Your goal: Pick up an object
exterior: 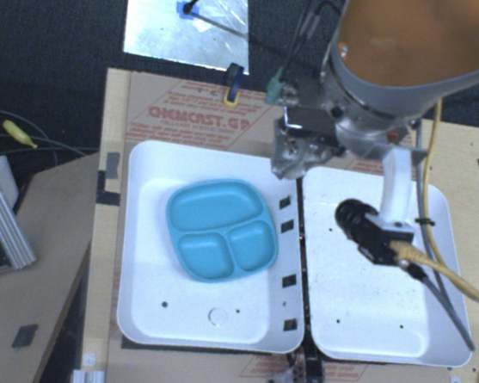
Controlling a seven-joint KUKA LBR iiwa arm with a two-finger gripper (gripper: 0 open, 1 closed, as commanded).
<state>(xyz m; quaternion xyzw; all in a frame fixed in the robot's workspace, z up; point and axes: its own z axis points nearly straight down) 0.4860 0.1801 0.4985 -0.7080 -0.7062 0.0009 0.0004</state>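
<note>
A light blue plastic plate [220, 240] with three compartments lies flat in the left shallow white bin [143, 305], a little above the middle of the frame's lower half and turned slightly off square. One large compartment faces the upper left and two smaller ones face the lower right. It sits apart from the bin's walls on every side.

The grey arm with its broad orange band [415, 34] fills the upper right of the frame, leaning in over the bins. Its metal gripper [295, 163] hangs near the top of the seam where the two bins meet, just above and to the right of the plate and not touching it. From here I cannot tell how the gripper is set; the wrist hides too much of it.

Over the right white bin [361, 331] a black cylindrical fitting [365, 228] juts out on a white bracket, with a yellow cable [446, 277] trailing toward the right edge.

Both bins rest on a brown cardboard sheet with red lettering [197, 116]. In the upper left of the frame a shiny silver sheet [187, 15] lies on the dark floor.
</note>
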